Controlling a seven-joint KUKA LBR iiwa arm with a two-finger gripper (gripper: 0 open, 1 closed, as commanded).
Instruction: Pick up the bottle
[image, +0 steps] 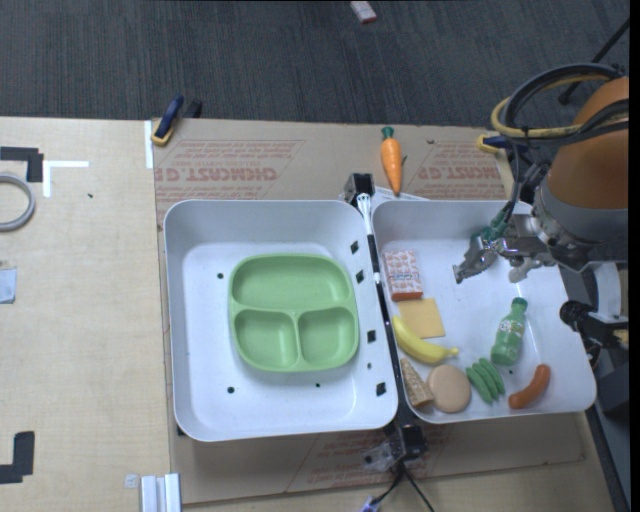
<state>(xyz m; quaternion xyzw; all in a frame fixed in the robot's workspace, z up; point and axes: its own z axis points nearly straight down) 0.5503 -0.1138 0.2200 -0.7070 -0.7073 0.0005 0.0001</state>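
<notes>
Bottle (509, 334) is noted lying in the right bin (455, 225), beside the green beans (486, 380). Gripper (478, 256) is held above and apart from it, unladen; jaw state cannot be told. Approach should be centred on the body.

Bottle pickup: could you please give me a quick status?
Hand above right bin, holding nothing. Bottle lying free, below hand. Green beans and sausage close by.
</notes>
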